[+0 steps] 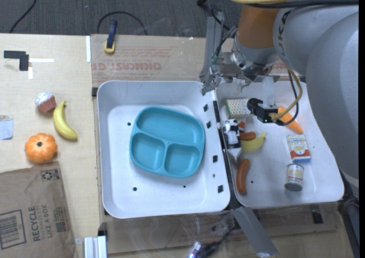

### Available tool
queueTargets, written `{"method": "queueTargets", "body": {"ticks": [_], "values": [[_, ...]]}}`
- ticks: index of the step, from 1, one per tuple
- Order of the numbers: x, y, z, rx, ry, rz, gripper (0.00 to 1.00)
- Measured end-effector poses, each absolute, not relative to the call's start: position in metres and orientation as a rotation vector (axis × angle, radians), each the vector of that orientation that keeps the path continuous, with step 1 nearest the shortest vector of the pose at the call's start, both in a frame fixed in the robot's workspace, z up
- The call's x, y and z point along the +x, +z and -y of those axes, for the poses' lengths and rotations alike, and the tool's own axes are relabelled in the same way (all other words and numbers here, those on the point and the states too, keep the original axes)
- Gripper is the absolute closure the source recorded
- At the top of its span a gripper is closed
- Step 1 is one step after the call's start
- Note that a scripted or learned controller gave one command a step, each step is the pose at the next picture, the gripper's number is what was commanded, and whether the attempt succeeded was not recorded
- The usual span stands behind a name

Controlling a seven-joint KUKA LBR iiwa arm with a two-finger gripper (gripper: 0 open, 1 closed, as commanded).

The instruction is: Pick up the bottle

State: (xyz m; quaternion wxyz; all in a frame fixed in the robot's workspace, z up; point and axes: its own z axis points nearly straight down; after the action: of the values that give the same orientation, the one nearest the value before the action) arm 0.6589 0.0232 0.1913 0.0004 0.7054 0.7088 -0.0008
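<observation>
In the camera view, the two white bins sit side by side in the middle and right of the frame. The left bin point(108, 154) holds a teal divided plate point(167, 141) near its centre. The right bin point(325, 160) holds the small items: a green-and-white box point(236, 106) at its upper left, an orange carrot point(290, 119) to the right of that, a carton point(298, 149) and a can point(293, 176) lower right, a sausage point(242, 175) lower left, and a yellow toy point(254, 142) with a red piece on top, near the middle.

The bottle point(231, 132) is, as best I can judge, the small dark-and-white object against the left wall of the right bin, just left of the yellow toy. It is too small to be sure. It rests on the bin floor.

The arm point(268, 0) comes in from the upper right, and the gripper point(208, 85) hangs over the top of the shared wall between the bins, above the bottle in the frame and apart from it. Whether the gripper is apart or together cannot be told here, and nothing is visibly held.

The pick looks not yet made: the approach, the closing on the bottle and the lift all appear to be left.

On the bench at far left lie a banana point(63, 121) and a small pumpkin point(41, 147).
</observation>
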Motion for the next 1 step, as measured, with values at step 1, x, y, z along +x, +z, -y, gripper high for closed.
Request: {"method": "queueTargets", "body": {"ticks": [1], "values": [[0.6592, 0.2001, -0.0217, 2.217, -0.004, -2.224, 1.00]]}}
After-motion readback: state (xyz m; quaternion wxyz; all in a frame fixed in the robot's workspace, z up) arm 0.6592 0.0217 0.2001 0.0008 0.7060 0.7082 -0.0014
